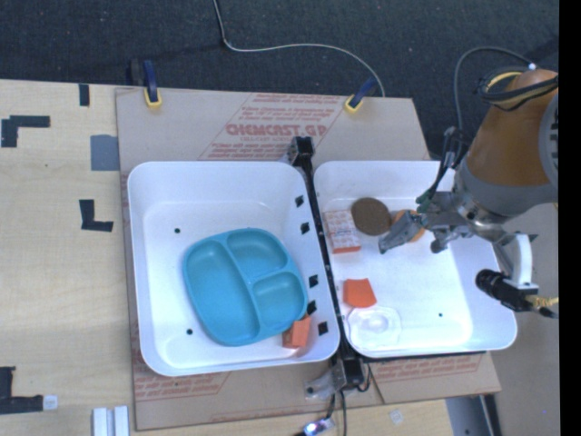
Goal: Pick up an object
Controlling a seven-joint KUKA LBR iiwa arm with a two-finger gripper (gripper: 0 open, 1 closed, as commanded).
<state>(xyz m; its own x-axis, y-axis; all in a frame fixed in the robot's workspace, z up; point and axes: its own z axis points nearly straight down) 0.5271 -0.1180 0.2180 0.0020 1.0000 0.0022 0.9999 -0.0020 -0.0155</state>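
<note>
My gripper (400, 237) hangs over the middle of the right bin (454, 334), reaching in from the right. A small orange piece (416, 233) shows right against it, partly hidden by the gripper. Just left of it lies a round brown disc (369, 214). Further left, by the divider, is a small white packet with red print (340, 231). An orange-red block (359, 292) lies nearer the front, with a clear plastic lid-like item (374, 322) below it.
The left bin (150, 243) holds a blue divided plate (243, 284) and an orange block (297, 333) in its front right corner. A black divider (313, 234) separates the bins. The arm's grey and orange body (508, 153) stands over the right bin's right side.
</note>
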